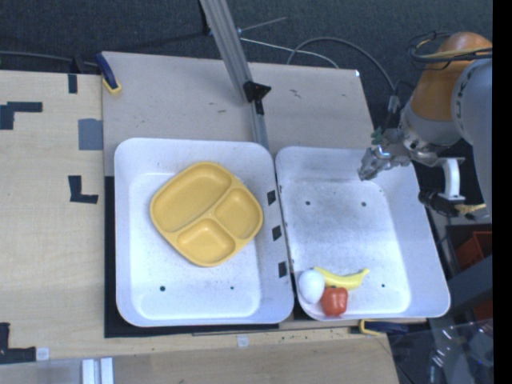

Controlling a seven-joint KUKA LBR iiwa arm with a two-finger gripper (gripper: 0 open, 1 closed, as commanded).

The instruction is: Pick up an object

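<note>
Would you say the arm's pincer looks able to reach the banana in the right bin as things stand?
Probably yes: the pincer hangs over the same bin's far edge, and bare floor lies between it and the banana, though an egg and red fruit crowd it.

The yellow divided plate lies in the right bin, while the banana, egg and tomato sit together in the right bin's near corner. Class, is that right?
Not quite. The camera view shows the yellow divided plate in the left bin. The banana, egg and tomato do sit together in the right bin's near corner.

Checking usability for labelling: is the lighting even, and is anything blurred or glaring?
Camera view: even, soft light, faint shadows; the yellow divided plate and banana read sharp; the gripper is small and slightly soft; mild glare on the white bins' rims.
</note>
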